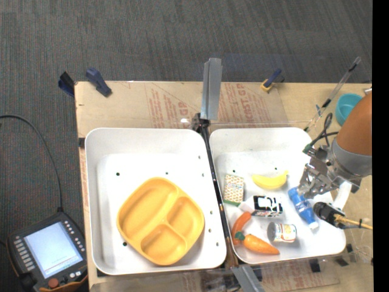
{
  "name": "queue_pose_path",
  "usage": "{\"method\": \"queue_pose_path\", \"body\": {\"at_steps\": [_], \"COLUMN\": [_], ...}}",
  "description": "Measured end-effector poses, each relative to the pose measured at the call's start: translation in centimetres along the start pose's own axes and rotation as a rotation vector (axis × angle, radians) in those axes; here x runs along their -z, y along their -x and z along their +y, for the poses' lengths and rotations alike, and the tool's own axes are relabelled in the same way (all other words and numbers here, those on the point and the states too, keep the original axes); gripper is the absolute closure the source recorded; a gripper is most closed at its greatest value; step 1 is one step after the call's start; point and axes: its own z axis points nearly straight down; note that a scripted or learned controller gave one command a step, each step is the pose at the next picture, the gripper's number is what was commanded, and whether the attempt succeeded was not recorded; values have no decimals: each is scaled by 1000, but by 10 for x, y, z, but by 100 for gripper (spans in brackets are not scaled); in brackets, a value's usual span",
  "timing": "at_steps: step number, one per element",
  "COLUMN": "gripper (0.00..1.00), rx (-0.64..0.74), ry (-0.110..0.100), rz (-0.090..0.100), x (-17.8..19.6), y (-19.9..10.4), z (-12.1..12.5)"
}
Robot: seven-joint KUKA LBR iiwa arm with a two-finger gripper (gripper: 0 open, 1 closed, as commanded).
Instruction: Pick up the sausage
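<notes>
Camera view: sausage (240, 223) lies near right bin's (261, 135) left wall.

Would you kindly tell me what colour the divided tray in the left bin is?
The divided tray is yellow-orange all over, with no pattern, seen clearly in the camera view.

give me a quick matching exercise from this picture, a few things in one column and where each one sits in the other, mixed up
Things:
1. yellow divided plate
2. banana
3. carrot
4. gripper

Places:
A. near the front edge of the right bin
B. in the left bin
C. over the right side of the right bin, above a blue bottle
D. toward the back of the right bin, behind a black and white carton

Pairs: 1-B, 2-D, 3-A, 4-C
</notes>
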Motion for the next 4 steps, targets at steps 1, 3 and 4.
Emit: {"method": "queue_pose_path", "body": {"at_steps": [1,3,4], "gripper": [100,100,100], "rx": [2,4,6], "ry": [-6,-18,-23], "rz": [0,-1,-1], "x": [7,19,26], "y": [0,0,1], "z": [0,0,0]}}
